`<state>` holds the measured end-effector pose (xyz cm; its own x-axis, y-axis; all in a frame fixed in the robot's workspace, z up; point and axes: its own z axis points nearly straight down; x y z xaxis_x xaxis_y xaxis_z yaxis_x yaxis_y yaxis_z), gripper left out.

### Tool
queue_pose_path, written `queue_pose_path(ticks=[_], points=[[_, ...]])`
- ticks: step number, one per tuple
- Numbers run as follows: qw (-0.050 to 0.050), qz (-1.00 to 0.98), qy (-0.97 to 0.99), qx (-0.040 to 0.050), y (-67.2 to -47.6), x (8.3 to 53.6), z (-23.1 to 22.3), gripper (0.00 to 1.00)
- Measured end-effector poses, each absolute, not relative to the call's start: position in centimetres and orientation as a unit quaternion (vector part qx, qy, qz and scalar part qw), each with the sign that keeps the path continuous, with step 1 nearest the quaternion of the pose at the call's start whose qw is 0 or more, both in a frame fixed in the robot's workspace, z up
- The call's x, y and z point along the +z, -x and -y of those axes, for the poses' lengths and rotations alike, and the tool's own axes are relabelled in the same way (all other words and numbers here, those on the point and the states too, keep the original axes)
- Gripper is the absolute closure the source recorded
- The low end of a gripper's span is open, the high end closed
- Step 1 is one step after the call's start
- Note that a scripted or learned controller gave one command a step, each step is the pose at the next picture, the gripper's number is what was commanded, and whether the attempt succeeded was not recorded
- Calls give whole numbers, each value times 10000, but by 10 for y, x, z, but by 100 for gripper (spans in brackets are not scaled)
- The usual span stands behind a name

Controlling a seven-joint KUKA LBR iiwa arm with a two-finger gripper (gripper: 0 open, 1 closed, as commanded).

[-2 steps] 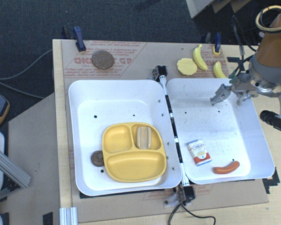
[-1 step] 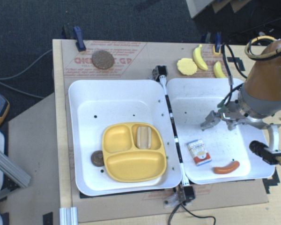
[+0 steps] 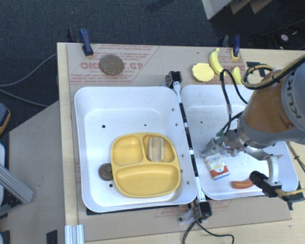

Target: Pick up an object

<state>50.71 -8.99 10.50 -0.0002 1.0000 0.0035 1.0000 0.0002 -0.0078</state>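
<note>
In the right bin (image 3: 203,105), a small white and red carton (image 3: 217,167) lies near the front left. An orange sausage-shaped piece (image 3: 241,184) rests just to its right, by the front wall. My gripper (image 3: 219,147) hangs at the carton's far edge, right above it, with the grey and orange arm (image 3: 272,108) covering the bin's right half. Whether the gripper touches the carton is unclear. In the left bin (image 3: 122,103) a yellow divided plate (image 3: 142,177) carries a pale bread-like piece (image 3: 155,149) in its upper right compartment. A brown round disc (image 3: 105,172) sits against the plate's left side.
A black arm fitting (image 3: 263,183) juts over the right bin's front corner. Behind the bins, on the bench board, lie a brown disc (image 3: 111,64), a yellow lump (image 3: 203,71) and a banana (image 3: 214,60). Blue clamps (image 3: 85,40) grip the back edge. Cables (image 3: 229,93) loop over the right bin.
</note>
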Motion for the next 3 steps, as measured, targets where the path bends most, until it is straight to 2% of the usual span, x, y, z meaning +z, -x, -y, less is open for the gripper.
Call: queue_pose_path(ticks=[1,2,3], points=[[28,7061,7081,14,-477,83,102,0],[-5,7069,7073,-2,-479,95,101,100],[-37,7101,7041,-43,-505,190,38,100]])
